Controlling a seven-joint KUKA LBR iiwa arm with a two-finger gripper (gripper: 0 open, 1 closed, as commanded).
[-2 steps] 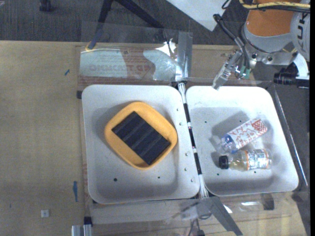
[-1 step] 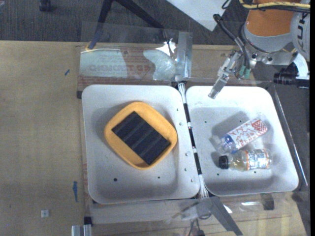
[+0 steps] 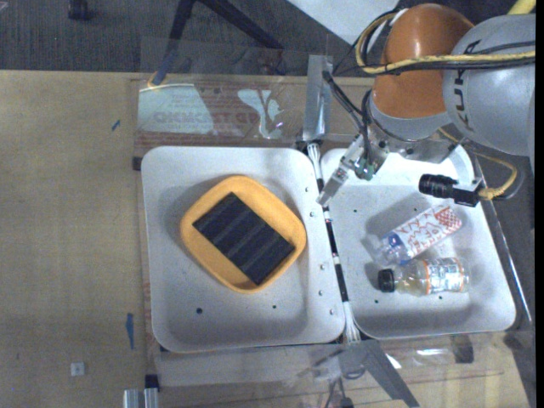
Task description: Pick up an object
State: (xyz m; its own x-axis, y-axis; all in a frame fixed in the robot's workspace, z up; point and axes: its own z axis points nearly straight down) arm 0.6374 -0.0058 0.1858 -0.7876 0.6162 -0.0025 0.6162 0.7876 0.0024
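Observation:
A yellow rounded-square object with a black ribbed panel on top [image 3: 243,238] lies in the middle of the left bin [image 3: 170,308]. In the right bin [image 3: 489,308] a clear bottle with a red-and-white label [image 3: 422,230] lies slanted. Just below it, a small bottle of amber liquid with a black cap [image 3: 425,277] rests on its side. My gripper [image 3: 328,194] points down and to the left at the right bin's upper left corner, close to the ridge between the bins. It is well apart from both bottles, and nothing is seen held in it.
A clear plastic panel [image 3: 221,113] stands behind the left bin. The ridge between the two bins [image 3: 333,245] runs right beside the gripper's tip. The wooden bench [image 3: 68,228] stretches away to the left.

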